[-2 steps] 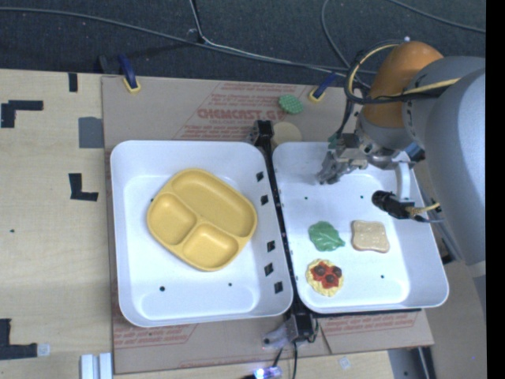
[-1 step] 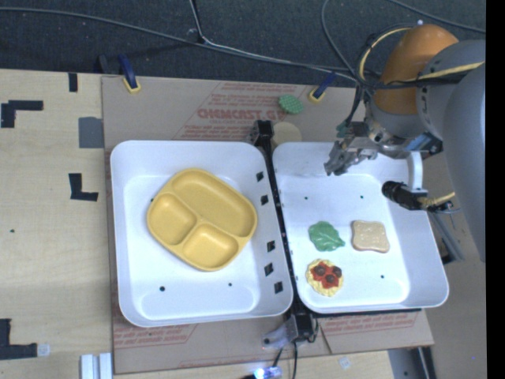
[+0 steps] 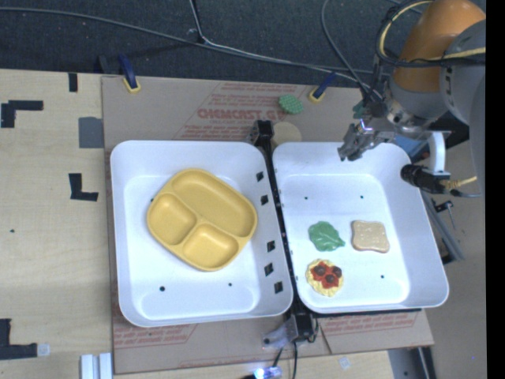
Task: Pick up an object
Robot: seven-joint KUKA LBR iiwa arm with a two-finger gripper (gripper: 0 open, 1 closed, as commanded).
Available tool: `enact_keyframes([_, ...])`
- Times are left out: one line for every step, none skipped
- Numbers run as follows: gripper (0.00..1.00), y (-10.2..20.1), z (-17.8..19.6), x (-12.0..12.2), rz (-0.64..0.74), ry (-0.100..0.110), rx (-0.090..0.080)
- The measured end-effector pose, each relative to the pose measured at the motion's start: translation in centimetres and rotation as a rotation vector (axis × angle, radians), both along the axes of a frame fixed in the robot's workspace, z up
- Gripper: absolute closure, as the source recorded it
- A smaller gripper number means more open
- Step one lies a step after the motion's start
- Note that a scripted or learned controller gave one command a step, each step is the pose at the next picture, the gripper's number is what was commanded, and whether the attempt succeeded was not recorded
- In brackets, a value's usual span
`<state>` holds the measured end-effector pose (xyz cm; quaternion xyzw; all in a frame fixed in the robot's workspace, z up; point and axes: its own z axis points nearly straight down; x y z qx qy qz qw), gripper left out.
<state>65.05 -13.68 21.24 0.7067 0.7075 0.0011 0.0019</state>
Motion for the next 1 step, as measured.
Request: enact_keyframes([1.0, -0.51, 6.23, -0.04, 0.0, 0.0, -0.001])
